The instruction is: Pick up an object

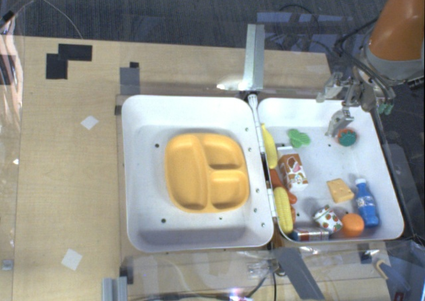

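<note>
Nearest the lens, at the near edge of the right bin [392, 226], lie a red-and-white can [328, 217], an orange [352, 224] & a blue bottle [366, 204], w/ an ear of corn [283, 205] along the bin's left wall. Farther in: a tan cracker-like block [340, 190], a small carton [292, 169], a banana [268, 145] & a green toy [299, 138]. The left bin [143, 160] carries a yellow divided tray [206, 171]. The claw [342, 120] hangs at the far right of the right bin, just beside or touching a small round teal-and-orange item [347, 136]; contact can't be told. Whether the claw is open or closed can't be made out from this angle, & nothing is seen clamped in it.

Judged: the step in hand is the descent onto a target, prob. that round item. To do it well, centre the claw over the item before closing, since a round piece may roll out or skid toward the bin wall. Lift straight up, slowly, & confirm the item rises w/ the claw. The clustered near-side goods look harder: too tightly packed.
</note>
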`<action>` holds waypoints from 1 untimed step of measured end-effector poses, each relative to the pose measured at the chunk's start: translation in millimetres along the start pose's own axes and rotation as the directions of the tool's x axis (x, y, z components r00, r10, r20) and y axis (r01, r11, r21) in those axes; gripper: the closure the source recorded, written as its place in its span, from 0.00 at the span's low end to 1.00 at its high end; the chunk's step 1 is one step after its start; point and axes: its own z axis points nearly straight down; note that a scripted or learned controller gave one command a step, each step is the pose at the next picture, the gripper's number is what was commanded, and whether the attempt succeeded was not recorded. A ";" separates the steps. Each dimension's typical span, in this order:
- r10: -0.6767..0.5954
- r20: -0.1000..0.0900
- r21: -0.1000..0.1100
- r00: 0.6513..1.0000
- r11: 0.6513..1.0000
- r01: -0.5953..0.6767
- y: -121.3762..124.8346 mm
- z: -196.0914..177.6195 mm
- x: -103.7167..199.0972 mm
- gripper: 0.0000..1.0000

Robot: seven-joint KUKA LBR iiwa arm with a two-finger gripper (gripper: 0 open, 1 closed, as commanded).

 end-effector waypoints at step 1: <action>0.203 0.000 0.000 0.979 0.979 -0.203 -22.1 10.7 2.5 0.00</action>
